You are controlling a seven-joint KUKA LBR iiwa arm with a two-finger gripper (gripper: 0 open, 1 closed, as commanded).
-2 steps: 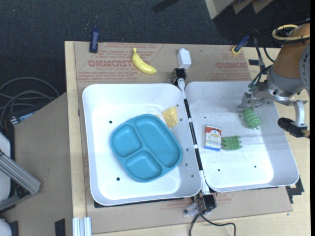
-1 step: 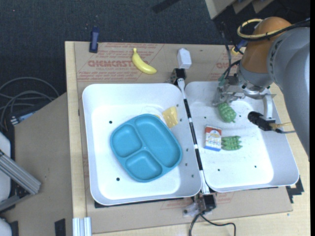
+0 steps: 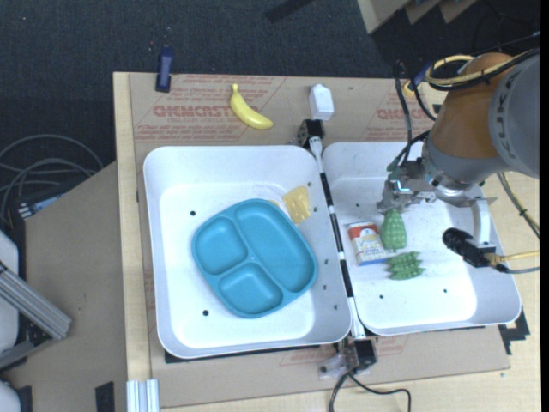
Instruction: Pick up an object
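My gripper (image 3: pixel 397 194) hangs over the back left part of the right bin (image 3: pixel 446 312), reaching in from the right. Just in front of it lies a green oval object (image 3: pixel 393 230), close below the gripper's tip; contact is not visible. A small red and white box (image 3: pixel 366 243) lies to the left of the green oval. A green spiky toy (image 3: pixel 404 266) lies in front of it.
The left bin (image 3: pixel 171 178) holds a blue divided plate (image 3: pixel 251 256) and a pale yellow piece (image 3: pixel 297 202) by its right wall. Behind the bins lie a banana (image 3: pixel 249 110), a white block (image 3: pixel 322 99) and a blue item (image 3: pixel 164 69). A black cable (image 3: pixel 467 247) runs at the right.
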